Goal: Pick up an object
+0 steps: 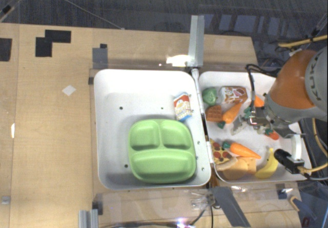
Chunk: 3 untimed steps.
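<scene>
Sitting in the left bin (110,119): green divided tray (162,150), small carton (182,106) beside it. Crowding the right bin (302,158): green ball (209,96), packet (233,92), carrots (245,150), pizza slice (221,152), banana (267,166). Hovering mid-bin, gripper (251,119), opening impossible to tell, nothing visibly held; risking a nudge or a two-item pinch among such packed toys.

Heaped in the right bin (302,155): green ball (209,96) and snack packet (233,93) near the far edge, two carrots (231,112), pizza slice (221,152), banana (267,166) along the near edge.
</scene>
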Motion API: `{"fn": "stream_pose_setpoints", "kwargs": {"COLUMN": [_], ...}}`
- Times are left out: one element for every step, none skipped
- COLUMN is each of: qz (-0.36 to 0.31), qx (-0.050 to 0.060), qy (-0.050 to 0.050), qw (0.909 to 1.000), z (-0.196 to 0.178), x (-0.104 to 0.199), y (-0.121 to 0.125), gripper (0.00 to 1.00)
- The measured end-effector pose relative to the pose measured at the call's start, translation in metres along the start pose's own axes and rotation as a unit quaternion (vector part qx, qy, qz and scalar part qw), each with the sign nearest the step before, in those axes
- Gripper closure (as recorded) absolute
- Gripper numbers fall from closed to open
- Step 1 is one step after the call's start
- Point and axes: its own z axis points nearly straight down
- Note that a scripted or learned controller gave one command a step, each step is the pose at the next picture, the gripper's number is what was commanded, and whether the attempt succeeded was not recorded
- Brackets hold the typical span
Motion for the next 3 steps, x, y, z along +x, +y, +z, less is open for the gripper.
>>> {"fn": "stream_pose_setpoints", "kwargs": {"qz": [-0.022, -0.051, -0.091], "qx": [-0.011, -0.01, 0.001], "qy": [-0.002, -0.002, 0.001], "qw": [0.9997, 0.9987, 0.9958], "z": [0.017, 0.018, 0.021], "x": [-0.001, 0.019, 0.003], "y": [-0.041, 0.025, 0.108], "gripper": [0.0, 0.0, 0.0]}}
